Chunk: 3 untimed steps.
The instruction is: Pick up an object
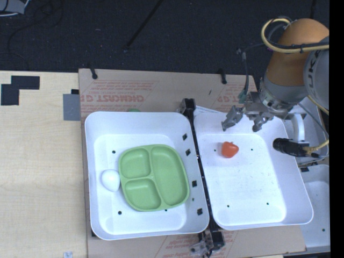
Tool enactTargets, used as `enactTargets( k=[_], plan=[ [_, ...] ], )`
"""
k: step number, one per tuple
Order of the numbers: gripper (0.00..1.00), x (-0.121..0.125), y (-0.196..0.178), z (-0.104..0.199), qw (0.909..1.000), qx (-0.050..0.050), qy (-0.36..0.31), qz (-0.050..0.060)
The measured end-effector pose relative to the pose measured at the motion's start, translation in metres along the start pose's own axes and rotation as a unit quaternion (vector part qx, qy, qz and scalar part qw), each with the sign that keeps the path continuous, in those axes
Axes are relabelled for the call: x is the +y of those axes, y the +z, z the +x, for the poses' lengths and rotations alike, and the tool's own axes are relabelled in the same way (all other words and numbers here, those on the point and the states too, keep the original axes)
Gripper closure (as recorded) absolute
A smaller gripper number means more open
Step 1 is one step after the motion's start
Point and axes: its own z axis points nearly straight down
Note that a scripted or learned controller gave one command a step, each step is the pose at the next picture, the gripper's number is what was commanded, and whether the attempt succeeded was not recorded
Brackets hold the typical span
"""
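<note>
Gripper (245,123) hangs over far edge of right bin (290,208), fingers spread apart, nothing between them. Red object (229,149) lies on right bin floor, near its left wall, just below gripper, apart from it. Left bin (102,219) holds green tray (153,177), three compartments; white egg (110,180) touches tray's left edge.

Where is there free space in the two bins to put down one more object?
The right bin is mostly bare: the whole floor below and right of the red object is free. The gripper hangs open over its upper edge. The left bin is crowded: the green divided plate and white egg-like ball leave narrow strips along the walls.
</note>
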Motion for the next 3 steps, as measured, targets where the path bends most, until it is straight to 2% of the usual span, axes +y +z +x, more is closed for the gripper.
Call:
enactTargets(
  k=[1, 2, 3],
  plan=[
    [0.00, 0.002, -0.008, 0.000, 1.0000, -0.001, -0.001, -0.007],
    [0.00, 0.004, 0.035, 0.005, 1.0000, 0.000, -0.001, -0.004],
    [0.00, 0.002, 0.096, -0.001, 1.0000, 0.000, 0.000, -0.004]
  ],
)
